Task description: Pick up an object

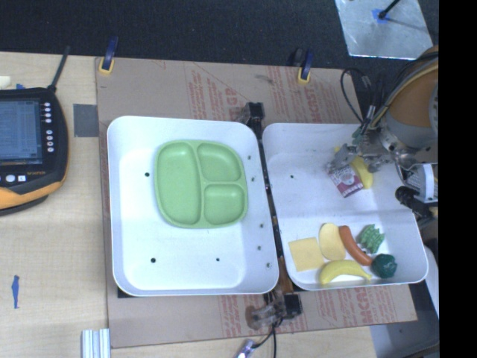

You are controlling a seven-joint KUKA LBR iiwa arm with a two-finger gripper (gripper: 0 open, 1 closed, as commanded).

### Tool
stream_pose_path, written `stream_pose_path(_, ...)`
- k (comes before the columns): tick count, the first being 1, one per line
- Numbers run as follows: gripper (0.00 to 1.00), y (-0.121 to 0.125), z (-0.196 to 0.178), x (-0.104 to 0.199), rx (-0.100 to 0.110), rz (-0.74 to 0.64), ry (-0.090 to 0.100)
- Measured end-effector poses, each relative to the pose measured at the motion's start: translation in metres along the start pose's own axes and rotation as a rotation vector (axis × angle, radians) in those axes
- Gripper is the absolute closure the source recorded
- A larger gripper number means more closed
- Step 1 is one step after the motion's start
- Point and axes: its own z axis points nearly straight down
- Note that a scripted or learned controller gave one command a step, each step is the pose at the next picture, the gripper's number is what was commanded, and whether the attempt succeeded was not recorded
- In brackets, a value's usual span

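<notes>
Two shallow white bins sit side by side on my bench, both smooth plastic with rounded corners, resting on a sheet of brown cardboard printed with faint red lettering and clipped at the back edge. Under that I see pale wood-grain benchtop, and beyond it a dark, carpet-like floor. The left bin carries a matte green divided plate, rounded and split into three compartments. The right bin holds the loose items. From my right, the grey arm with its orange band comes in over the bin's far right corner, and the gripper sits low among cables, right at a small crumpled packet with a dark reddish print and a yellow block touching it; from this angle I cannot tell how the gripper is set or if it grips either one. Near the bin's front edge lies a cluster: a flat yellow square like a cheese slice, a pale yellow rounded piece, a curved banana, a glossy red-orange sausage, a bumpy green leafy piece and a dark green knobbly lump, most of them touching. Off to the left, a teach pendant with an orange rim rests on the wood.
</notes>
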Motion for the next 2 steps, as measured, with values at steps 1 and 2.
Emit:
stream_pose_path(1, 0.00, 0.028, 0.014, -0.012, 0.010, -0.001, 0.006)
stream_pose_path(2, 0.00, -0.009, 0.007, 0.010, 0.012, 0.001, 0.005)
